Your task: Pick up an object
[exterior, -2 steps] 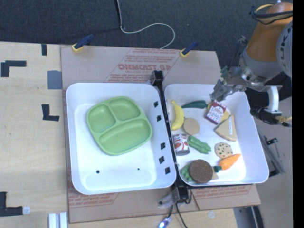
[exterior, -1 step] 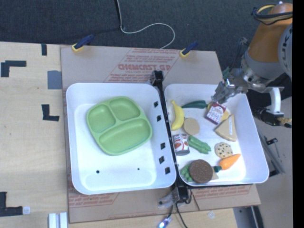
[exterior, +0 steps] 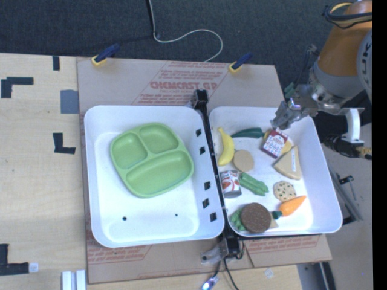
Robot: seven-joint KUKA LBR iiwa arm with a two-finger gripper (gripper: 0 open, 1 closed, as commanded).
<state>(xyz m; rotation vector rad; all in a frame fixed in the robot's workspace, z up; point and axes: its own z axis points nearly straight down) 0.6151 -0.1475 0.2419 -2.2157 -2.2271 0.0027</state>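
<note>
Over the right bin (exterior: 323, 180), my gripper (exterior: 282, 121) hovered above the small red carton (exterior: 274, 144)
I couldn't tell its claw's state; the carton looked light, crushable, best pinched across its flat sides

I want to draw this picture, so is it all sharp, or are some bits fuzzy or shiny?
In the camera view, light is even and soft; the green plate and banana look fairly clear, with faint shadows. The white bins are bright, hiding surface detail. The gripper looks slightly blurred, and the small toy foods are grainy.
</note>
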